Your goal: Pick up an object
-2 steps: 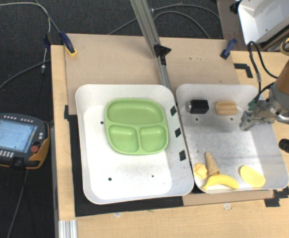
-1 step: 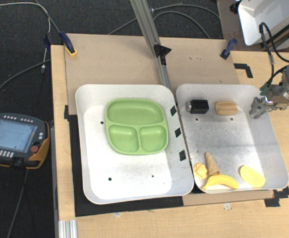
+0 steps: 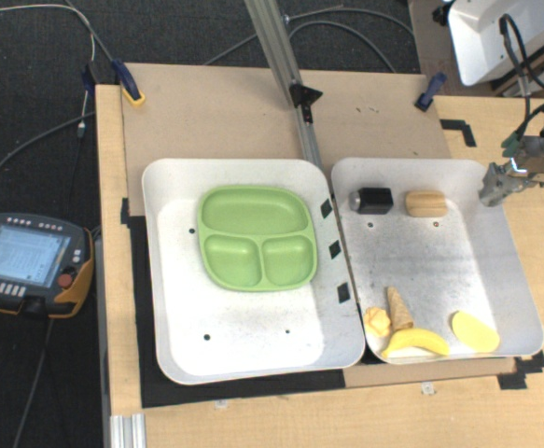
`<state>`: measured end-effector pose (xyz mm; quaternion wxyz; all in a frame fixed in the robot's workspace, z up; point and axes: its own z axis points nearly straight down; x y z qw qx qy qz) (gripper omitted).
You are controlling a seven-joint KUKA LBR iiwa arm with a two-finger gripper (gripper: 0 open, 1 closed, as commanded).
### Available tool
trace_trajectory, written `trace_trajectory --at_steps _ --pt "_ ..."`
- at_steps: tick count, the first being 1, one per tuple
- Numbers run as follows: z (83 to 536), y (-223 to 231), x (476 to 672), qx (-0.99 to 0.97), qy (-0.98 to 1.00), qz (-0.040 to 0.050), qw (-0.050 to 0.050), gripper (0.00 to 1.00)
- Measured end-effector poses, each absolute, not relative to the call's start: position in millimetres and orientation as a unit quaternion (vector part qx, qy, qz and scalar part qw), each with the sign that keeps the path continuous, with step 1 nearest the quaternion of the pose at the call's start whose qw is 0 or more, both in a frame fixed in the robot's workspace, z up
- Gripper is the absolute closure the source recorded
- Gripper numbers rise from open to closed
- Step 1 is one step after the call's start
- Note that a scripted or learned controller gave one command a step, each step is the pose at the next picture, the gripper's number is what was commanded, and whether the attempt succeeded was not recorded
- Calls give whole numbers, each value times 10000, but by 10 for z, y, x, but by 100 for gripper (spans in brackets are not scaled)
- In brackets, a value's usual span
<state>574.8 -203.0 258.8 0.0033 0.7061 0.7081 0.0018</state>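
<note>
Lower right of the frame, along the near edge of the right bin, lie a banana, a yellow disc and a tan cone, bunched and awkward. Farther back, upper in that bin, a black block and a tan block sit apart; the tan one, smooth and rounded, looks the easier grab. The gripper hovers at the bin's far right edge; its opening I cannot tell. I'd come straight down, centred.

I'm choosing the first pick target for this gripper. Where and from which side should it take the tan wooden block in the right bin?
Probably from straight above, across the short width of the tan block at its middle. It lies flat with its long side running left-right. The black block lies to its left, apart from it, so the fingers should have room.
</note>
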Motion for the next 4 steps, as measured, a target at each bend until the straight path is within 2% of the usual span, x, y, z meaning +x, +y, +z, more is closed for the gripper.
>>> trace_trajectory --at_steps 1,2,3,4 --pt "3033 -2031 5762 7064 7079 18 35 100" --pt "2986 -1548 5755 7051 7092 4 -11 100" --pt "2953 -1011 5803 7048 7094 6 -13 100" --pt "2788 -563 5952 7051 7091 1 -17 100"
